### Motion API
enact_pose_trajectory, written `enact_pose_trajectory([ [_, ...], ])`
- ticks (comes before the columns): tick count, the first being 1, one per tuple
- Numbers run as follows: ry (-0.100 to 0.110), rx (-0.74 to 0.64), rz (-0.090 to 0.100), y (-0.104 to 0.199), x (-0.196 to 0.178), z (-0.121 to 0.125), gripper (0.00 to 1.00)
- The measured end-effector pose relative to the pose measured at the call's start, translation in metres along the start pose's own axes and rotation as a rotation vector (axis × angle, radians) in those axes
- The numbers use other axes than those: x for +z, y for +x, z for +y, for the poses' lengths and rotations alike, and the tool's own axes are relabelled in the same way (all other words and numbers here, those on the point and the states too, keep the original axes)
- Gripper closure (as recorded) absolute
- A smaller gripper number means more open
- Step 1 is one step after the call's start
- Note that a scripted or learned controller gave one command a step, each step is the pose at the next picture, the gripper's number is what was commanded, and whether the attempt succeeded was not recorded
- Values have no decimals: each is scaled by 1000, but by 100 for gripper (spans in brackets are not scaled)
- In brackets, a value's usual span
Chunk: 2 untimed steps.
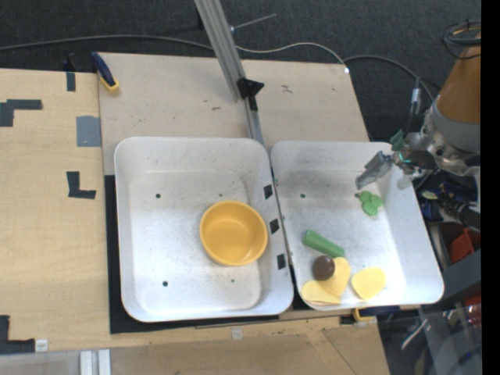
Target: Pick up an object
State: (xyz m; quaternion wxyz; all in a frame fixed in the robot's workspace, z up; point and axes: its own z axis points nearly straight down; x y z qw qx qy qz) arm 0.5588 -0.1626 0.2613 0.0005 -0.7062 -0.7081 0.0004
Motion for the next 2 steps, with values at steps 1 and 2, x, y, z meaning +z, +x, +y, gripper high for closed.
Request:
enact_pose_trajectory([
  [1,0,1,0,0,0,0,0],
  [2,6,1,1,9,61,-1,0],
])
